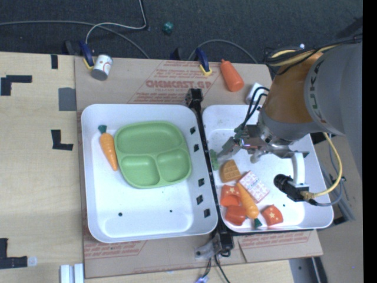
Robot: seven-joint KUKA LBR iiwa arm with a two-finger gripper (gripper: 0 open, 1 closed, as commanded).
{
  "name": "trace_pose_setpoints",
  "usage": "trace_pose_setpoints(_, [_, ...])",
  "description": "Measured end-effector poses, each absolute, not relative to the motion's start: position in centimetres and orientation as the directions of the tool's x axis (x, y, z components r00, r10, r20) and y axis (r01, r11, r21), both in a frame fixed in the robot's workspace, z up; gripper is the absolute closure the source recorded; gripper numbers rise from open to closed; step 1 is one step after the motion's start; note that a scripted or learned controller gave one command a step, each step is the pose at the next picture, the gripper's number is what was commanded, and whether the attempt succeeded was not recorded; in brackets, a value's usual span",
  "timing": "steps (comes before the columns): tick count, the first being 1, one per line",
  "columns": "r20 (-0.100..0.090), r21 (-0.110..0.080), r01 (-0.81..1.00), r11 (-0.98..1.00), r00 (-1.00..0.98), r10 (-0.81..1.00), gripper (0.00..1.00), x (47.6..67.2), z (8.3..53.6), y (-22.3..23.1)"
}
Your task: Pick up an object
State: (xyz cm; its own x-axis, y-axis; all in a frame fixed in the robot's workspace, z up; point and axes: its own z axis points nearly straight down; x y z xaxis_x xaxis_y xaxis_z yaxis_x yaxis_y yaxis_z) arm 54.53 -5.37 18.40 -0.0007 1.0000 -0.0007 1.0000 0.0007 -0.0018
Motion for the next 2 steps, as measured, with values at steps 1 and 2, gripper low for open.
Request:
trace_pose_setpoints(1, [0.0,-0.002,1.0,0.001,-0.001,1.0,0.0,55.7,18.4,-5.4])
trace_pose_setpoints(2, [0.0,-0.001,1.0,0.002,-0.002,1.0,0.0,59.5,18.4,-5.5])
